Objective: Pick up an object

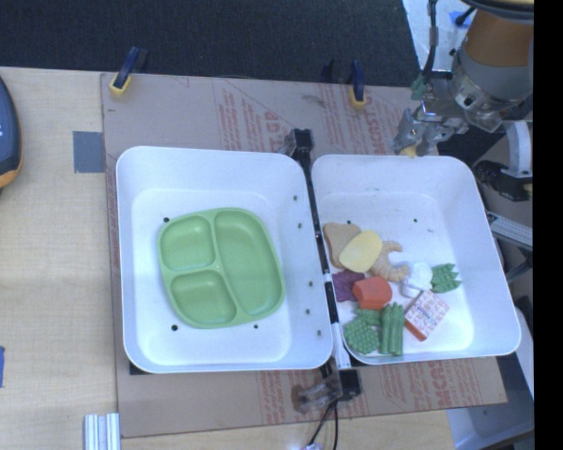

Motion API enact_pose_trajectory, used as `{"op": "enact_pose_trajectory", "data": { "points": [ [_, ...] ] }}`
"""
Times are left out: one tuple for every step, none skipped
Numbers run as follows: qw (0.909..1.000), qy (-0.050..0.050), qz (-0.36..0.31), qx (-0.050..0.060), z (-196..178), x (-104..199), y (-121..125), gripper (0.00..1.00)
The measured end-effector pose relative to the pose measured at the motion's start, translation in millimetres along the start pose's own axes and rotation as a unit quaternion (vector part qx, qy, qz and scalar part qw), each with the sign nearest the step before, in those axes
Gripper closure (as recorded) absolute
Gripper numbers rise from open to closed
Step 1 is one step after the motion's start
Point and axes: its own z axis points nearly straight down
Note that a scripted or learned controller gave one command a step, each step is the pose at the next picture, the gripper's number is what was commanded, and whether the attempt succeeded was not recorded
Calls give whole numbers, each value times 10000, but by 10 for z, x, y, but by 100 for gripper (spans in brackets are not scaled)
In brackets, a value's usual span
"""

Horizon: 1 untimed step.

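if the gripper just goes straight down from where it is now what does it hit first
Probably the far rim of the right bin, or the cardboard just behind it. The gripper hangs over that edge, well away from the toy food. Depth is uncertain.

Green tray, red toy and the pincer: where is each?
Green tray (221, 267), camera view, on the ridge between its compartments.
Red toy (372, 292), camera view, its top.
Pincer (422, 139), camera view, its tips.

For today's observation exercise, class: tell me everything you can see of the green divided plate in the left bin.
The green divided plate is pale green, looks like smooth moulded plastic, and is a rounded rectangle with a raised rim. Ridges split it into three compartments: one long one on the right side, two smaller ones on the left. All three look bare. It lies flat, turned slightly askew, near the middle of the left white bin, resting on that bin's floor. Nothing else touches it.
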Motion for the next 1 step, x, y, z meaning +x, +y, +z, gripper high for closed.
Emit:
{"op": "enact_pose_trajectory", "data": {
  "points": [
    [10000,12,-17,55,64,803,-296,100]
  ]
}}
